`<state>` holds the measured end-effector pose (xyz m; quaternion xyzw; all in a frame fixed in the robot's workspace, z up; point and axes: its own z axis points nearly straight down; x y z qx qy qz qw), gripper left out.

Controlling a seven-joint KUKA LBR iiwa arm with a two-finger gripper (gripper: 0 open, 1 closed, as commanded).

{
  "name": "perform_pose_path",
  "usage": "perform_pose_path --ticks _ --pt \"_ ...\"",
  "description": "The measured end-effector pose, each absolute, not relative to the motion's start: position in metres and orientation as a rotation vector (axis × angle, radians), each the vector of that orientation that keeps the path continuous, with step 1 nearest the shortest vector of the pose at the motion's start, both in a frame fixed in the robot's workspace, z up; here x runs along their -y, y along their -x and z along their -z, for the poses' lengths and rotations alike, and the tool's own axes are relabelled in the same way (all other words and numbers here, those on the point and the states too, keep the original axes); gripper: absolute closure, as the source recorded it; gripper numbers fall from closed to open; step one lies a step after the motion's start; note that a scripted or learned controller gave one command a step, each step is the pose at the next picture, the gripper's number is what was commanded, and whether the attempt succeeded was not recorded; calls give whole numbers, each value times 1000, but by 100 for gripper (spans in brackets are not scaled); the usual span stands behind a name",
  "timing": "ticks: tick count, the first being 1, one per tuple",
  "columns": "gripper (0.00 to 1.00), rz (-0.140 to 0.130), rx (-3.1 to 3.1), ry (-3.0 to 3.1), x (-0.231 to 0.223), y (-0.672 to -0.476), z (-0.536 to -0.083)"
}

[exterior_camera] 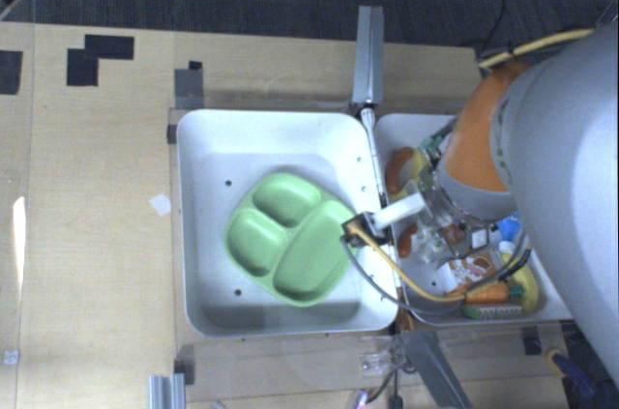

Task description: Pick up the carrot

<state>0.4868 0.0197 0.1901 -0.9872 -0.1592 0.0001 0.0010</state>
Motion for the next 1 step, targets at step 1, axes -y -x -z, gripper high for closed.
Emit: perform_pose_path --ticks 1 --pt "100 1 507 3098 -20 -488 -200"
